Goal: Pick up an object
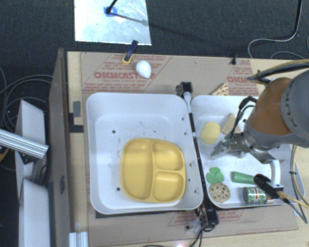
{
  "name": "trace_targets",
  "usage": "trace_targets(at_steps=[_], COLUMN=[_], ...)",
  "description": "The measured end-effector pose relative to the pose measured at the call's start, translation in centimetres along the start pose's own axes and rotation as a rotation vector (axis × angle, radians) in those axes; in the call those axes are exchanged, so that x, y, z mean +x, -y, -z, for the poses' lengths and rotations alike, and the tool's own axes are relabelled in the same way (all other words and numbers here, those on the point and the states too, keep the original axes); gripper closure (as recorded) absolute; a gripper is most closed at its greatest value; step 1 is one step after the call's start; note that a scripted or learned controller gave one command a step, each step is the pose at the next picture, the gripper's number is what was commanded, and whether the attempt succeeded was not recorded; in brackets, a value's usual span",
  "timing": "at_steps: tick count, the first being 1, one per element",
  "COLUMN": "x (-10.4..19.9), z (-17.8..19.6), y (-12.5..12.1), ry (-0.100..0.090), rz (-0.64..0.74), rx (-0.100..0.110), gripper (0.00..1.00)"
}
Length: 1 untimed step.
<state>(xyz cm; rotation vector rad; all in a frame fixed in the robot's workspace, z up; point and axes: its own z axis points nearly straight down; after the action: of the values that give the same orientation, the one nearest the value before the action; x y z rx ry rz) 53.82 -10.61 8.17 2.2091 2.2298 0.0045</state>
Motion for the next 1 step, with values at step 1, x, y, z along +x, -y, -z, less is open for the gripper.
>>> trace_targets(at_steps=[1], x=[-8.36], z=[18.06], y=[-9.21], ry=[0.012], rz=[-0.006], rx=[-0.022], gripper=[0.00])
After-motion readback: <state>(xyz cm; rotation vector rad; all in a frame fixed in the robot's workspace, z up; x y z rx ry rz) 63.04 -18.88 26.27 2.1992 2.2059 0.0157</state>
